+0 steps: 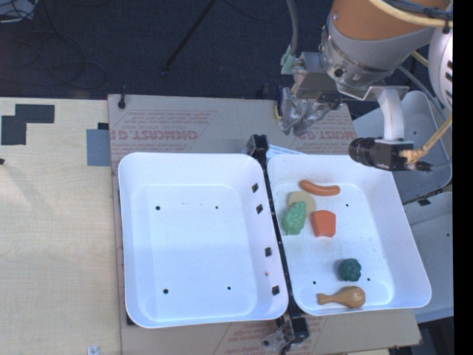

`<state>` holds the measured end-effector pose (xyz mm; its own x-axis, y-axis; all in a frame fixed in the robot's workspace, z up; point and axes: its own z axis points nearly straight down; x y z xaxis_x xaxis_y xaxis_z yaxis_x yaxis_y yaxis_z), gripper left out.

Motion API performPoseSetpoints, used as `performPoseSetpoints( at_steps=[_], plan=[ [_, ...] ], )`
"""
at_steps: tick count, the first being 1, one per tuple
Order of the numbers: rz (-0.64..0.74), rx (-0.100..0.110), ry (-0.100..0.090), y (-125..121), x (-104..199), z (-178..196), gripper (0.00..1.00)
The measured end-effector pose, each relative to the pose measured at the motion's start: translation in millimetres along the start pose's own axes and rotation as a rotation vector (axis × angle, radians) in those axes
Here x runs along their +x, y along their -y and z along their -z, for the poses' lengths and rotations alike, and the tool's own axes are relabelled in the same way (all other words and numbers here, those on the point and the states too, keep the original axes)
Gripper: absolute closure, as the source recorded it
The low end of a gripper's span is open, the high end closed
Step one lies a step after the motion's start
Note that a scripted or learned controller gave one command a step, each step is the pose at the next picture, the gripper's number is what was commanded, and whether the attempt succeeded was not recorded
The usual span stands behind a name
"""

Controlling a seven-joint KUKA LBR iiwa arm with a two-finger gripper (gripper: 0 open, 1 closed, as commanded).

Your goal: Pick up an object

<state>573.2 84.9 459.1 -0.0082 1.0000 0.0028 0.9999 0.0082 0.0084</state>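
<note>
Premises are presenting as a robotics laboratory or test cell, not a home or shop. A grey industrial arm with an orange band (384,13) is reaching in over a plywood bench (52,220). Two shallow white bins (192,168) are sitting side by side on a printed cardboard sheet (185,128), joined by black clips. Loose cables are trailing across dark flooring (111,35) behind the bench. Small toy food items (319,188) are lying in the right-hand bin as test pieces. Black and grey marker patches (26,120) are showing on the bench surface.
</note>
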Motion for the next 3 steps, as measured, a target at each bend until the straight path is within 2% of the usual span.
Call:
performPoseSetpoints(
  at_steps=[1,2,3],
  plan=[
    [-0.004,0.009,0.003,-48,53,-11,1.0],
    [-0.002,0.002,0.0,-70,118,83,1.0],
    [-0.004,0.013,0.004,-73,160,76,1.0]
  ],
)
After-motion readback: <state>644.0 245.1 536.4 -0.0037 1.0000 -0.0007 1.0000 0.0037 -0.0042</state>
